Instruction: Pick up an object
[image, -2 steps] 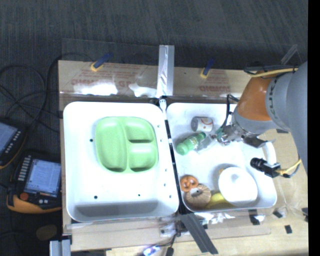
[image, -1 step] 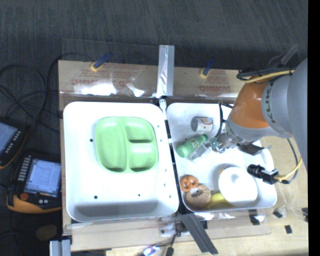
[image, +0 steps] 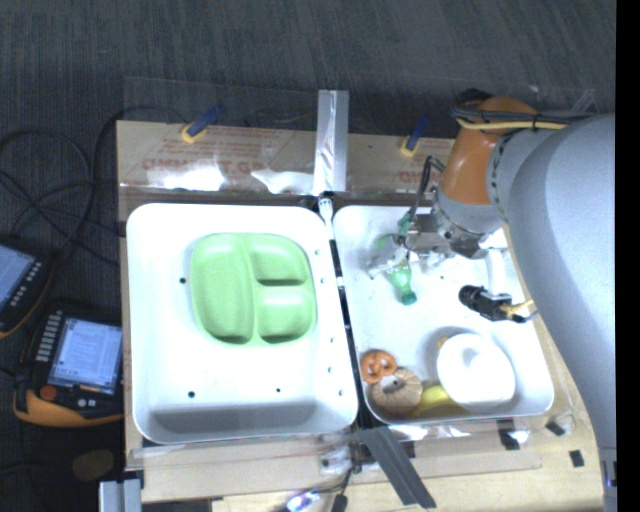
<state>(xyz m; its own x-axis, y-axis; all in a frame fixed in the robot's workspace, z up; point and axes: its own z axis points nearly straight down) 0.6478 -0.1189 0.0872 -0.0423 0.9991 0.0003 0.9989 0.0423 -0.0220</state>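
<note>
My gripper (image: 388, 258) is low over the upper left part of the right bin (image: 350, 300), reaching in from the right. A small green object (image: 406, 291) lies on the bin floor just below and to the right of it, close to the gripper; whether they touch is unclear. At the front of the same bin sit a white round bowl (image: 476, 367), an orange ring-shaped piece (image: 376, 364), a tan round object (image: 398, 392) and a yellow thing (image: 436, 400) half hidden under the bowl.
The left bin (image: 160, 400) holds a light green divided plate (image: 254, 287). A raised rim (image: 340, 300) separates the two bins. Bare white floor lies in the middle of the right bin. Tablets and cables lie off the bench at far left.
</note>
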